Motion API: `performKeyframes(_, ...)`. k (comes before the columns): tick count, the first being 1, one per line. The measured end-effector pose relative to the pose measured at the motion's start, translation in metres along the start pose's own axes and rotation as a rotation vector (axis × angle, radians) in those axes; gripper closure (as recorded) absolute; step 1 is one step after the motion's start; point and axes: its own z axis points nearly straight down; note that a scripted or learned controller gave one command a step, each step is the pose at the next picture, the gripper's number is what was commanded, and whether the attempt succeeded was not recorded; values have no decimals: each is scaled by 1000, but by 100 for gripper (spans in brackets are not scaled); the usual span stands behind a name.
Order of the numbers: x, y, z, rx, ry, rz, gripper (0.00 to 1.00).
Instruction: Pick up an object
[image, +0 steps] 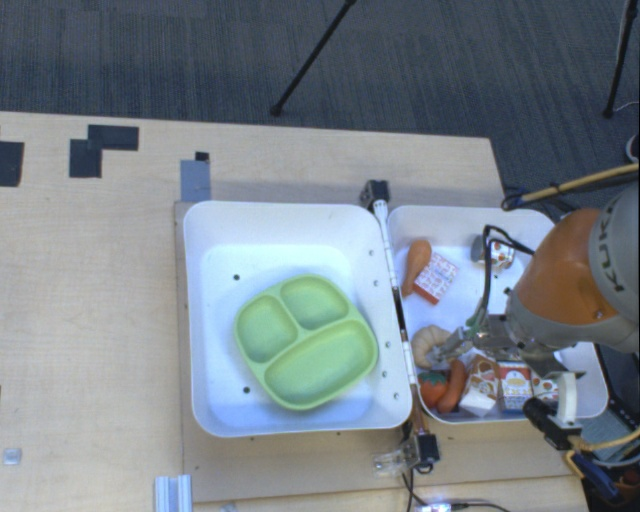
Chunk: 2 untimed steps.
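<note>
Camera view has my gripper (462, 345) low in the right bin (455, 222), above toy food (445, 385); jaw state I cannot tell.

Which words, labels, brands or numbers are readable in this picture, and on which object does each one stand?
No text can be read in this view.
Red and white packet in the right bin: printed pattern, too blurred to read.
Small boxes near the claw: printed faces, too small to read.
Green divided plate in the left bin: no marking visible.
</note>
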Motion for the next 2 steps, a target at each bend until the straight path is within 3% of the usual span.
performKeyframes(1,1,2,-11,-5,1,-1,100)
performKeyframes(2,68,121,-102,6,2,-4,100)
